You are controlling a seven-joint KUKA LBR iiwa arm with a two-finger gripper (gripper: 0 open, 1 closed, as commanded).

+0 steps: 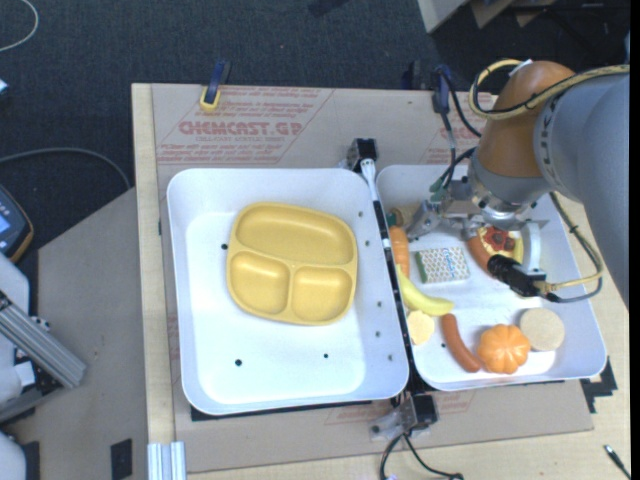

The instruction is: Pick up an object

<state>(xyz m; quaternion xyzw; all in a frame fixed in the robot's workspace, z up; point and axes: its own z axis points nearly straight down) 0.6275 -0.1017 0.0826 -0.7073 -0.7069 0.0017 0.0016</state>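
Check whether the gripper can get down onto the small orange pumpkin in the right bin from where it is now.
Probably yes. The pumpkin sits uncovered near the right bin's front edge, nothing on top. A sausage and a pale round disc crowd its sides, so finger room looks tight.

Red print on the brown board [250, 128] behind the bins reads "CHEMCAST GP".

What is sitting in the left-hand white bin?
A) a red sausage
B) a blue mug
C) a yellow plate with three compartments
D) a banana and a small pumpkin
C: the yellow divided plate lies alone in the left bin, while the food toys sit in the right bin.
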